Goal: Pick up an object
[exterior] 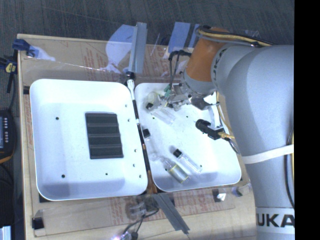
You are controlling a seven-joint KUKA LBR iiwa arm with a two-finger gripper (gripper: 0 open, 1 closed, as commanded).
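Note:
My gripper (169, 98) is down in the far left corner of the right bin (227, 176), under the arm's orange band. Right beside it lie a small pale round piece (149, 105) and a clear plastic item (165, 115); whether either one is touched I cannot tell. Near the bin's front lie a clear bottle with a dark cap (186, 161) and a short metallic cylinder (176, 172). A small black piece (146, 132) rests by the bin's left wall. In the left bin (50, 91) a black ribbed rectangular block (104, 135) lies flat.
The grey arm covers the right side of the right bin. A ridge between the two bins (139, 134) separates them. Brackets and clear sheets (137, 39) stand behind the bins, and clamps (167, 211) sit on the bench's front edge.

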